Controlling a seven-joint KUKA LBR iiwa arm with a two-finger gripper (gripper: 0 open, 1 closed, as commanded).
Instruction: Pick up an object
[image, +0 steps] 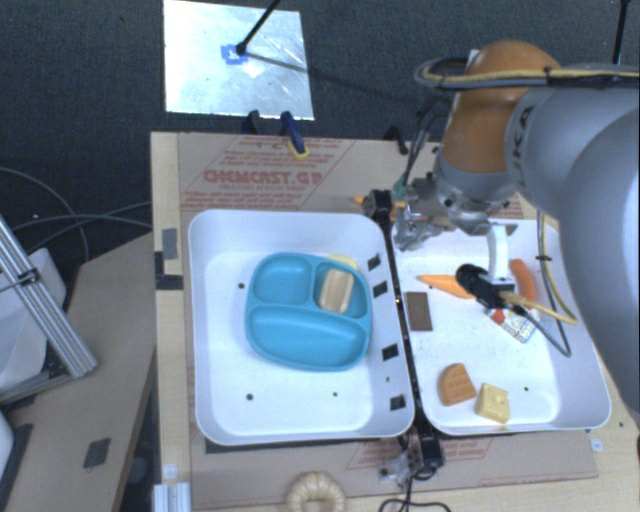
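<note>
My gripper (408, 232) hangs over the far left corner of the right bin (560, 390), close to the wall between the two bins. No object shows in its grasp. In that bin lie an orange carrot (445, 286), a brown flat block (419, 311), a tan toast piece (457, 384), a yellow cheese cube (492, 402), a red-orange sausage (523, 280) and a small colourful tube (518, 326). The left bin (230, 400) holds a blue divided plate (290, 335), and a tan bread slice (336, 290) rests in the plate's right compartment.
Both bins rest on a cardboard sheet (260, 175). A shiny foil square (235, 60) lies beyond the bench. A pale ring-shaped thing (318, 492) sits at the front edge. The big grey arm (590, 160) covers the right bin's far right side.
</note>
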